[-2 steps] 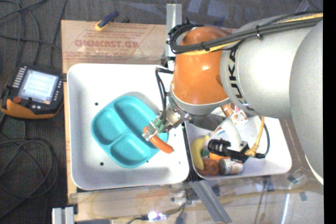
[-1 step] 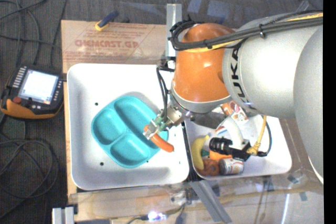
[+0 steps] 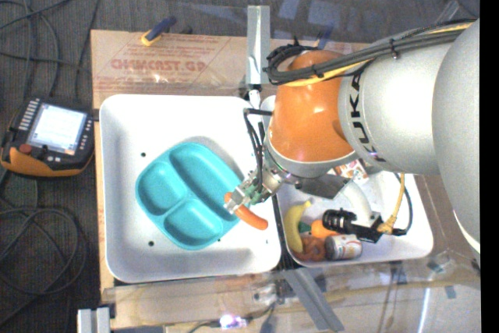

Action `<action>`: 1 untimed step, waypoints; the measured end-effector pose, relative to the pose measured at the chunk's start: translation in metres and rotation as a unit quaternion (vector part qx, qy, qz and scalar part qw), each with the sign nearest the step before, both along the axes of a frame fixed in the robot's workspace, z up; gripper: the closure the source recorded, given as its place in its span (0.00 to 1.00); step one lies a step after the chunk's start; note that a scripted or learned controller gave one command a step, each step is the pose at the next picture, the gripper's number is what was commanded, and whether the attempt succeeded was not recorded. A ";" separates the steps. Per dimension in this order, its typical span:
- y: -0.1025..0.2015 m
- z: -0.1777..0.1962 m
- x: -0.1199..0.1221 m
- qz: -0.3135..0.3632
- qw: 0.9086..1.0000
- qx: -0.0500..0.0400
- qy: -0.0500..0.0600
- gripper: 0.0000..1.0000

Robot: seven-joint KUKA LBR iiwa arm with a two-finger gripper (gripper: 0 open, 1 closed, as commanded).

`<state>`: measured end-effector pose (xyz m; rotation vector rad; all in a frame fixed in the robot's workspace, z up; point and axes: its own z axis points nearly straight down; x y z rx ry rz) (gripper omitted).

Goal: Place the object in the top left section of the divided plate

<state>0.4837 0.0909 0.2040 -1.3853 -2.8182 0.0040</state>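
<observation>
Readable markings, as I make them out from my station:

1. Arm (image 3: 405, 113), grey housing beside the orange band: black letters "KU", the rest of the word hidden.
2. Cardboard sheet (image 3: 168, 62) behind the bins: faded red stencilled print, too washed out to read.
3. Handheld pendant (image 3: 51, 136), lit screen: contents illegible.

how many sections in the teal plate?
3. The plate in the left bin has one long section along its upper left and two smaller ones along its lower right. The carrot and end effector overlap its right edge, hiding little.
</observation>
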 end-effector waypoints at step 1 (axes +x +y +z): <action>-0.006 0.008 0.000 0.013 1.000 0.001 0.000 1.00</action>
